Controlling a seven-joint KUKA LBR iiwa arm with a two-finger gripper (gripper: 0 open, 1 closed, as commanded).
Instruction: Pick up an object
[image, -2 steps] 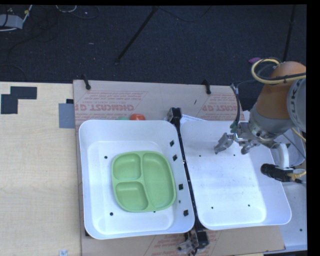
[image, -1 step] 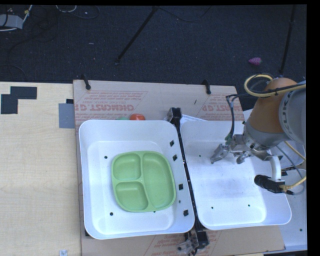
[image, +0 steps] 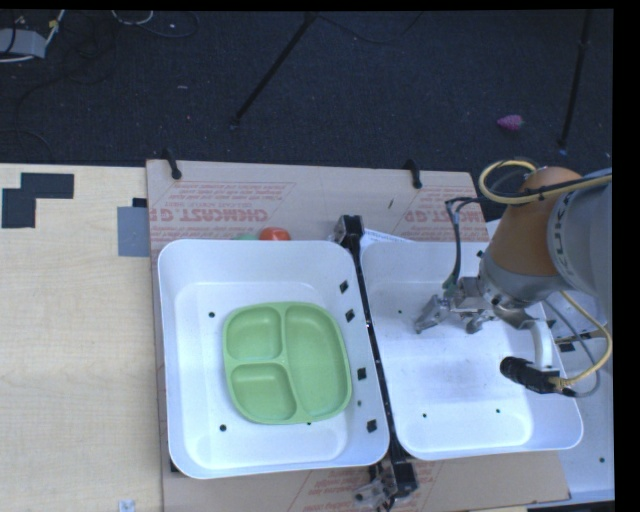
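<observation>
My metal two-finger gripper (image: 432, 318) hangs spread and holding nothing over the right shallow white bin (image: 470, 420), while the light green three-compartment plastic plate (image: 287, 362) lies in the left shallow white bin (image: 195, 380).

Both bins (image: 190, 300) were white. The left bin held a light green plate (image: 285, 362) with three compartments. The arm (image: 560, 240) was grey with an orange band. The board (image: 300, 200) beneath the bins was tan cardboard with red lettering. A small red-orange object (image: 274, 235) sat beyond the left bin's far rim.
</observation>
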